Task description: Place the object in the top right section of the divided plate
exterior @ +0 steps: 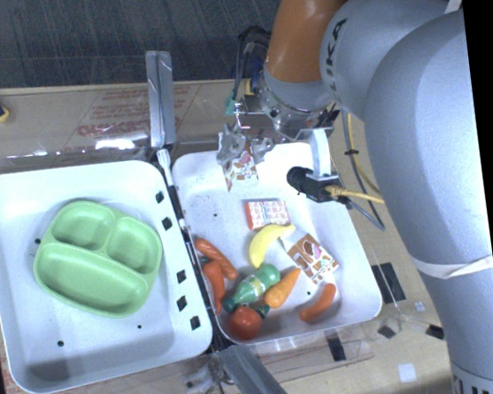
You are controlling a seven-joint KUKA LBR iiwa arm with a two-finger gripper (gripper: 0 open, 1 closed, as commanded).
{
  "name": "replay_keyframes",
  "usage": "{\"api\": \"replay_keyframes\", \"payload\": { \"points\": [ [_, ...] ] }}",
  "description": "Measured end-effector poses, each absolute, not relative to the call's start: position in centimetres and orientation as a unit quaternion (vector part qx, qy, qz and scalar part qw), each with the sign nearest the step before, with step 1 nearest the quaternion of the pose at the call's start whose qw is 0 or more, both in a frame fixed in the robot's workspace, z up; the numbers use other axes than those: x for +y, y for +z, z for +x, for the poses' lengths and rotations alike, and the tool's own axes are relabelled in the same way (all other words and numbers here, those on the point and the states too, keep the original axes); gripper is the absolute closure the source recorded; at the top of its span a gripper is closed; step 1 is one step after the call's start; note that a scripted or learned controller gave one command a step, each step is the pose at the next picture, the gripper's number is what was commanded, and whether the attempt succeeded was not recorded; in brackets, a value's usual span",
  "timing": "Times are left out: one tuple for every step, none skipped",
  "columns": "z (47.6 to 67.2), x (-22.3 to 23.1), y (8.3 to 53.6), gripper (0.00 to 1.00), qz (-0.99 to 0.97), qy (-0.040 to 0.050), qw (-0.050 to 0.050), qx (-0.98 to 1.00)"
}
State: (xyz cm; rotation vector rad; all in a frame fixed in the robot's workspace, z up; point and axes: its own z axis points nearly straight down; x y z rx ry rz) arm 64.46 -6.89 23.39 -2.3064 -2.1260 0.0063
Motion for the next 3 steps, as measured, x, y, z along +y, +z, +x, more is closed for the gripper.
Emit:
{"api": "replay_keyframes", "payload": {
  "points": [
    [59.8,-3.0,21.1,1.0,-0.704,0.0021,0.002,-0.71],
    [56.9,7.0,19.1,1.0,-0.651,0.0019,0.002,-0.759],
    [56.9,6.9,19.1,0.0,-0.652,0.0016,0.001,-0.758]
  ]
}}
